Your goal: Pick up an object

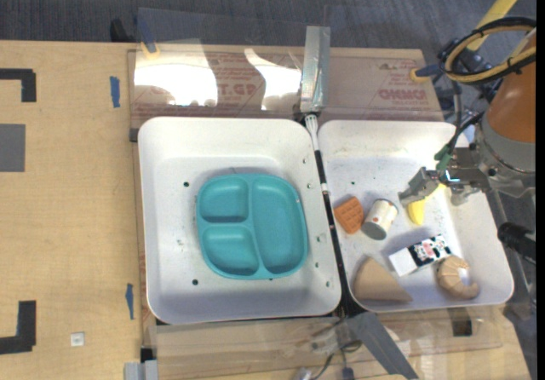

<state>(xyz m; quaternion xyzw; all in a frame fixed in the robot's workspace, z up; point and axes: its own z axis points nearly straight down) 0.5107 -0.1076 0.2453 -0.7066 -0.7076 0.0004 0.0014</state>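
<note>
My hand [423, 187] hung over the right bin [494, 225], directly above the small yellow piece [416, 211]; whether it was open I couldn't tell. That piece looked light, smooth, perhaps slippery, so I'd pinch across its narrow middle.

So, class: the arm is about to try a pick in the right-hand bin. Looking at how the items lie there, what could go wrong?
1. The claw hangs just above the yellow piece, with the white cylinder close beside it; coming down it may knock one instead of gripping it.
2. The black-and-white box, tan lump and brown cone crowd one corner, so a grab there could catch two things.
3. The orange block lies near the bin wall, leaving little room.
</note>
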